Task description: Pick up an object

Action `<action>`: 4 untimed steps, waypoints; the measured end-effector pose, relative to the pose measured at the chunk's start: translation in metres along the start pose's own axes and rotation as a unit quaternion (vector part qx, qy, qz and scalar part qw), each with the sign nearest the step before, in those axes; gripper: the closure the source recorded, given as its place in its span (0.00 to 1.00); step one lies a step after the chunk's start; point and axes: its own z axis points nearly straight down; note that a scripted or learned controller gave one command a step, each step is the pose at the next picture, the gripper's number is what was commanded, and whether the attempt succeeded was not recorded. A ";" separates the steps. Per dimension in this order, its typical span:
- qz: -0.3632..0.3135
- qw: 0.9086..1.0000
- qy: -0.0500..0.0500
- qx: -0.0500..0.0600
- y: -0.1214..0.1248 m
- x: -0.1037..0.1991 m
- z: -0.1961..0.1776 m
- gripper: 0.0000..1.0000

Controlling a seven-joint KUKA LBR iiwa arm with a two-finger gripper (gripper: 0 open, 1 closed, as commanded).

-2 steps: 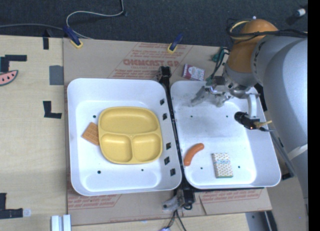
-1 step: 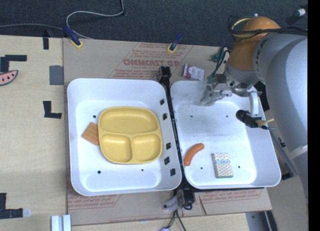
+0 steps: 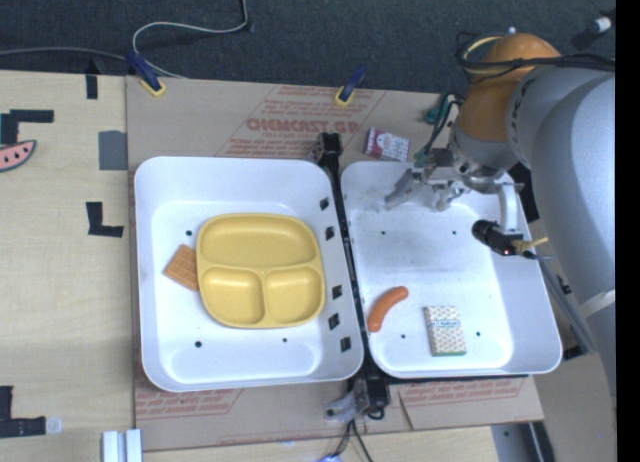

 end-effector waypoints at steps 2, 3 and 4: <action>0.000 1.000 0.000 0.000 0.000 0.000 -0.009 0.00; 0.001 1.000 0.002 0.001 -0.042 0.031 0.010 0.00; 0.001 1.000 0.001 -0.001 -0.041 0.030 0.000 1.00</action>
